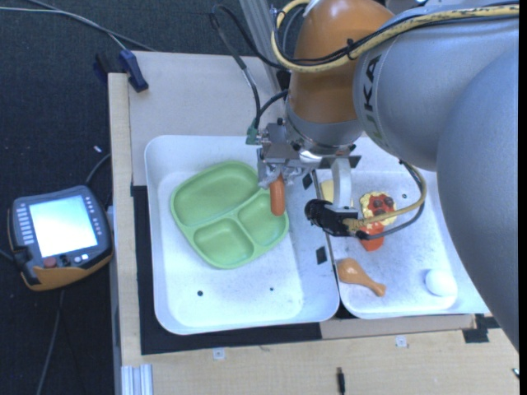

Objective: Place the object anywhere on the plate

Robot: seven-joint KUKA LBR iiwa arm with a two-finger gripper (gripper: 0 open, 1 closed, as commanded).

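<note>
Gripper (277, 181) seen clamped on small orange sausage (278, 198), held hanging over right edge of green plate (216, 200). Pick-up judged done. Letting go onto plate not yet done.

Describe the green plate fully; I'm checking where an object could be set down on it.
The green plate is a pale green divided dish, plastic-looking, with three compartments: one large at the upper left and two smaller along the lower right. It lies flat, turned at an angle, in the left white bin. A small orange sausage-shaped object, hanging upright below the gripper, overlaps the plate's right rim in the view; whether they touch cannot be told.
</note>
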